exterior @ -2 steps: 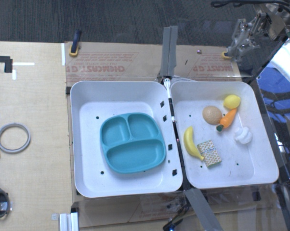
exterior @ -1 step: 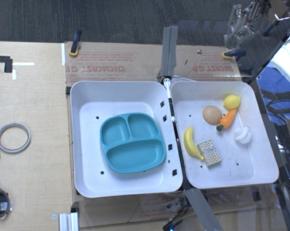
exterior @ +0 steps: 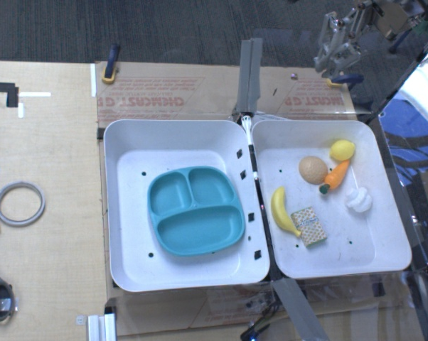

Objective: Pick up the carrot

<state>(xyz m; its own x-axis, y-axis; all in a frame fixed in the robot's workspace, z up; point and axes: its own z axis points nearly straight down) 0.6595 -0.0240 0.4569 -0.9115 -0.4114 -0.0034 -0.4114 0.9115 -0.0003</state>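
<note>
Banana (exterior: 284, 212) nearest, carrot (exterior: 336, 175) in right bin, well below raised gripper (exterior: 336, 52), jaws state unclear.

Pincer (exterior: 335, 48) hangs beyond the right bin's (exterior: 384, 190) far rim. Below it, in that bin — carrot (exterior: 335, 177) w/ lemon (exterior: 342, 150) touching its far end, egg (exterior: 313, 169) just left; banana (exterior: 284, 212) nearer the front. Plate (exterior: 197, 211) in left bin (exterior: 121, 212) — well left of pincer.

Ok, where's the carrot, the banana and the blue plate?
carrot (exterior: 336, 176), camera view, middle of its orange body.
banana (exterior: 282, 212), camera view, middle of its yellow curve.
blue plate (exterior: 197, 241), camera view, bare floor of its biggest compartment.
</note>
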